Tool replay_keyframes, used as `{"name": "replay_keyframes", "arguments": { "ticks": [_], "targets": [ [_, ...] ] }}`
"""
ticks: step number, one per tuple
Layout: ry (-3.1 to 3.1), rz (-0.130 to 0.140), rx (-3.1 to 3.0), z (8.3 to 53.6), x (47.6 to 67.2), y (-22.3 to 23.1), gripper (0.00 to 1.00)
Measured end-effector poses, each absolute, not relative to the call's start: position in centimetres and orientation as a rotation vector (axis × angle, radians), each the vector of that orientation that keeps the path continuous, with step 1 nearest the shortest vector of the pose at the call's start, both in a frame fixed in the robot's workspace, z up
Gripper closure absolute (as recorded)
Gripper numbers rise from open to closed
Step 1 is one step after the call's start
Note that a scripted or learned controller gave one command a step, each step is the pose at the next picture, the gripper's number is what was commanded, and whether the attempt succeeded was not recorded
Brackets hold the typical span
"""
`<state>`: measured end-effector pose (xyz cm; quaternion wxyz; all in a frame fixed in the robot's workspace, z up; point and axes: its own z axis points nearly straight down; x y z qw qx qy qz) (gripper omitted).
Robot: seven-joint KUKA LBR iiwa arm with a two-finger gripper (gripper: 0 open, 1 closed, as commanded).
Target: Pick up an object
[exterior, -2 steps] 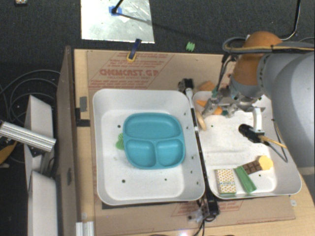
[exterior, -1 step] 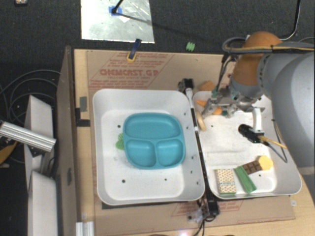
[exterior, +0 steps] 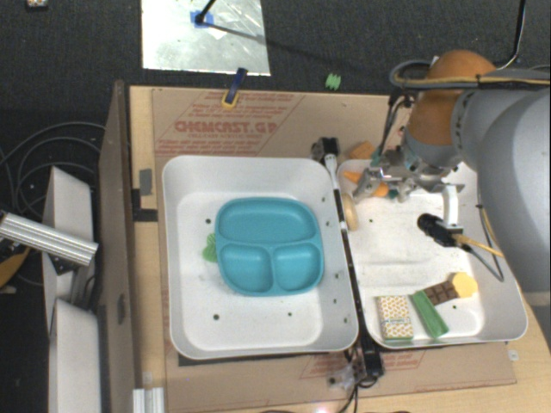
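The grey arm's two-finger gripper sits low in the far left corner of the right-hand shallow white bin, close to the wall shared with the other bin. From this slanted view I cannot tell whether it is spread or closed, and nothing can be seen clamped in it. A small orange piece lies right at the gripper's tip, touching or just under it. By my judgement that is the object being tried for, and it looks to be resting on the bin floor, not lifted. Along the near edge of the same bin, well apart from the gripper, lie a small patterned box, a green bar, a brown block and a yellow round piece. The left-hand white bin holds a blue divided plastic tray, with a green scrap showing at its left side. The approach seems made, but grasp and lift are left.
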<state>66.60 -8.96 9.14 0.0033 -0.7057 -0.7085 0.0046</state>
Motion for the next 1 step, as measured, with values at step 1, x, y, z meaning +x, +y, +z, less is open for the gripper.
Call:
{"name": "replay_keyframes", "arguments": {
  "ticks": [1],
  "targets": [
    [-2.213,0.013,-2.21,8.26,66.56,-9.72,0.0]
  ]
}}
